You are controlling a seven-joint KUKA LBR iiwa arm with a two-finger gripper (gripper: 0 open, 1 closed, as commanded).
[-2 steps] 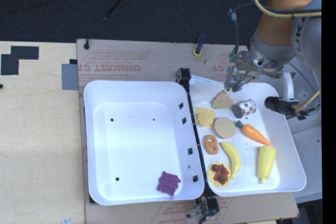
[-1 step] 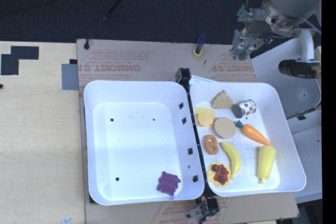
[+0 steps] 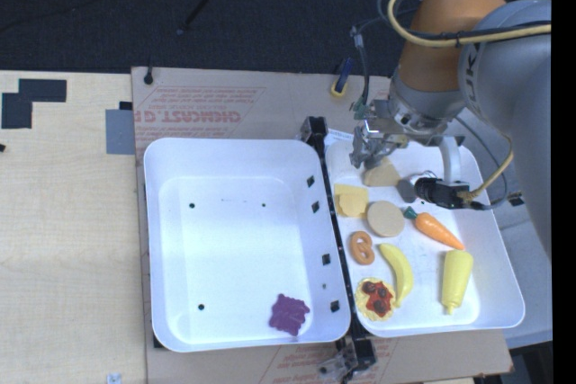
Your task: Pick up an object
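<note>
My gripper (image 3: 368, 154) hangs low over the far left corner of the right bin (image 3: 490, 283). A pale tan wedge (image 3: 382, 174) lies just in front of it, touching or nearly touching. Further forward lie a yellow cheese block (image 3: 351, 200), a tan round slice (image 3: 385, 218), a pretzel (image 3: 362, 247), a banana (image 3: 397, 271), a small pizza (image 3: 376, 298), a carrot (image 3: 437, 230) and a yellow corn cob (image 3: 456, 280). I see nothing lifted off the bin floor.
The left bin (image 3: 180, 193) holds a purple bunch of grapes (image 3: 289, 314) near its front right corner. A black-clipped divider (image 3: 326, 229) separates the two bins. The grey arm with its orange band (image 3: 450, 22) reaches in from the back right.
</note>
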